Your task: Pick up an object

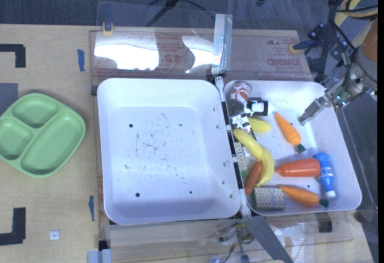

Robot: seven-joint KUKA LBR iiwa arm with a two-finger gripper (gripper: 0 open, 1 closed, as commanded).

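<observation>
Wooden bench (48, 45), two white bins (162, 90), toy-cluttered right one.

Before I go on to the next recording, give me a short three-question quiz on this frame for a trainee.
1. True or false: the yellow banana lies in the left bin.
2. Which thing lies nearest the gripper? A) the blue bottle B) the upper carrot C) the green divided plate
3. Fill in: the green divided plate sits on the bench, to the ____ of both bins.

Key
1. False: it lies in the right bin, close to the divider between the bins.
2. B: the upper carrot lies just below and left of the gripper.
3. Left.
</observation>
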